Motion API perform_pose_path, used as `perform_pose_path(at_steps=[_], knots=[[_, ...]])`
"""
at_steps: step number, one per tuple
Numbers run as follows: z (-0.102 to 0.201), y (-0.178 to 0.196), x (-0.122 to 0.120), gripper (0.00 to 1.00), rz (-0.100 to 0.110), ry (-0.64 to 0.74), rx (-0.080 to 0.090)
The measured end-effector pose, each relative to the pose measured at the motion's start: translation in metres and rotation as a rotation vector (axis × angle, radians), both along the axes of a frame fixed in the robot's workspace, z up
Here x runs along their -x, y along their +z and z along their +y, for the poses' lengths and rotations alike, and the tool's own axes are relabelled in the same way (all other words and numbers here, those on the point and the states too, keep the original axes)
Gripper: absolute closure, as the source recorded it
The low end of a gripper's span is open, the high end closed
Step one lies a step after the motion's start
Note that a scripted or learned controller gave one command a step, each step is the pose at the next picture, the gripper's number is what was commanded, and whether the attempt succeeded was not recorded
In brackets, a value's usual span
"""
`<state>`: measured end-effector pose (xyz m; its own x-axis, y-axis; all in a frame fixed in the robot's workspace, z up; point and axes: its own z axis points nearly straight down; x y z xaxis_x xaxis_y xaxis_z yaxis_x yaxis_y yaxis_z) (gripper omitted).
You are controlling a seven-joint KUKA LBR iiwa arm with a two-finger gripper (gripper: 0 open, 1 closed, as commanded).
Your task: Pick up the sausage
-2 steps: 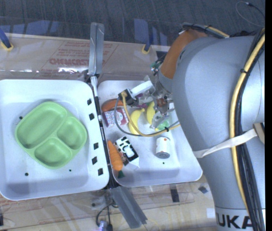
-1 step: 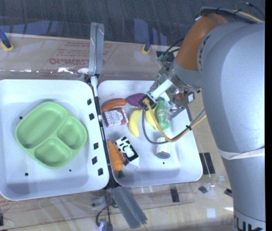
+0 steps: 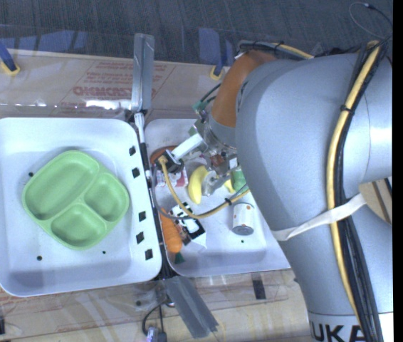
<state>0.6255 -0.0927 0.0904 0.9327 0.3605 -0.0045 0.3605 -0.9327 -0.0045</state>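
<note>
The sausage [image 3: 160, 153] looks like the small brown-red piece at the left wall of the right bin [image 3: 258, 258], partly hidden by cables. My gripper [image 3: 208, 164] reaches down into the same bin just to the right of it, over a yellow fruit [image 3: 197, 183]. The arm's grey body and orange band [image 3: 231, 91] cover the bin's right half. Nothing can be made out between the gripper's fingers.
In the right bin lie an orange carrot [image 3: 172, 236] at the front left, a white can [image 3: 243, 219] and a green item [image 3: 239, 180]. The left bin [image 3: 9, 262] holds a green divided plate [image 3: 76, 198]. A black-tabbed divider [image 3: 143, 212] separates the bins.
</note>
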Motion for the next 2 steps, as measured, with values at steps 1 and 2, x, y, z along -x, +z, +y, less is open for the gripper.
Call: perform_pose_path(at_steps=[1,2], knots=[[-0.020,0.057,-0.013,0.00,-0.003,-0.150,0.001],[-0.022,0.012,-0.026,0.00,-0.013,-0.157,0.000]])
